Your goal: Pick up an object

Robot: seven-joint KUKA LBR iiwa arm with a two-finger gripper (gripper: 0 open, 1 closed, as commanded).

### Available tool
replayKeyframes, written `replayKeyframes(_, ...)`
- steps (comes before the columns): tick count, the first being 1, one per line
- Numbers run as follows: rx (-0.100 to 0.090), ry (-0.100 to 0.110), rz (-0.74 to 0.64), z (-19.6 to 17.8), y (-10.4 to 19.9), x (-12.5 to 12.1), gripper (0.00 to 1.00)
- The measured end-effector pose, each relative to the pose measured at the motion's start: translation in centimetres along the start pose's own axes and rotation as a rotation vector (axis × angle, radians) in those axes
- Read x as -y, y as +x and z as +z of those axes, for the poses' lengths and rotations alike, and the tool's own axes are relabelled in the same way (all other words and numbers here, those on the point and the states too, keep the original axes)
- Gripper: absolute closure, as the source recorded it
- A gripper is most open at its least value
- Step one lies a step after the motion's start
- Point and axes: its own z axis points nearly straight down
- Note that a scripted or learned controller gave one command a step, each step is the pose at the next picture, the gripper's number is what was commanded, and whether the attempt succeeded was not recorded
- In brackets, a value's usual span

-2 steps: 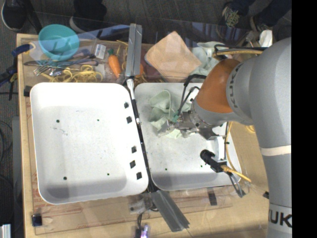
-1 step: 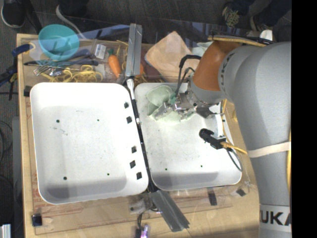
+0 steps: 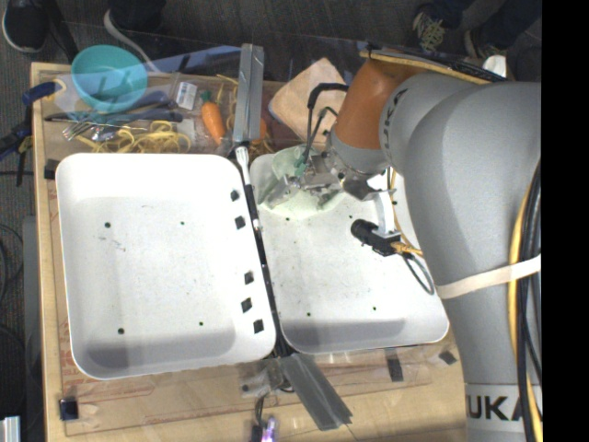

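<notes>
My gripper reaches down into the far left corner of the right bin, below the arm's orange band. Under and around it lies a pale green object against the bin's far wall. The wrist and metal parts hide the fingertips, and whether they touch the green object cannot be made out.
The left bin stands beside the right one, with a ridge with black clips between them. Behind the bins lie a turquoise bowl, a carrot, yellow rubber bands and a tan cloth. The grey arm covers the bench's right side.
</notes>
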Motion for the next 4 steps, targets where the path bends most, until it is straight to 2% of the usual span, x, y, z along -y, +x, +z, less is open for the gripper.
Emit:
replayKeyframes(1,0.001,-0.007,0.193,-6.2,-5.4,1.2,0.00)
replayKeyframes(2,0.002,-0.009,0.055,-0.4,-4.8,0.2,0.00)
replayKeyframes(3,0.002,-0.009,0.056,-0.4,-4.8,0.2,0.00)
replayKeyframes(4,0.002,-0.009,0.050,-1.4,-4.7,0.1,1.00)
